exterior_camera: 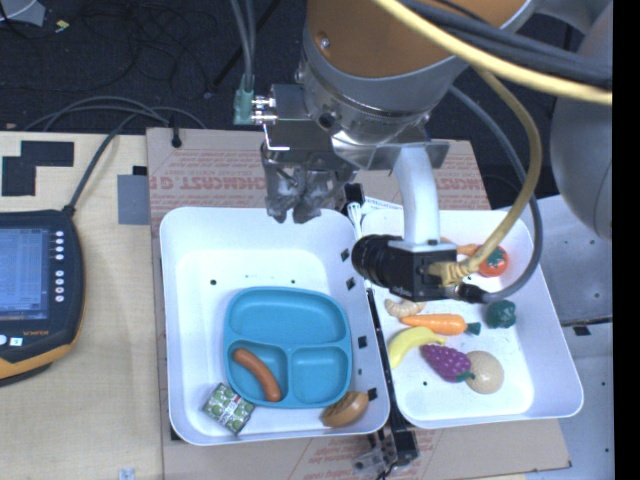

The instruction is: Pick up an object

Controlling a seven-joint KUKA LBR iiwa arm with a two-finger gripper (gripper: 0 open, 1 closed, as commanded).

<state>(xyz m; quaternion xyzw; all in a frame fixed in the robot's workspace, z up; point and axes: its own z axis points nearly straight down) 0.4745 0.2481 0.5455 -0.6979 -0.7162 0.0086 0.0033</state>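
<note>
At the near edge of the left bin [185, 268] lie a green packet [228, 408] and a brown pastry [346, 409]. A sausage [257, 372] rests in the blue tray [290, 330]. The right bin [545, 388] holds grapes [446, 361], banana [412, 344] and carrot [434, 322]. Farther back, the gripper [297, 206] hangs over the left bin's far rim, fingers closed on nothing.

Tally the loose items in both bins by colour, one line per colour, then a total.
Blue: 1, plate
Brown: 2, sausage, croissant
Green: 2, carton, broccoli
Orange: 1, carrot
Yellow: 1, banana
Purple: 1, grapes
Beige: 1, egg
Total: 9
</note>
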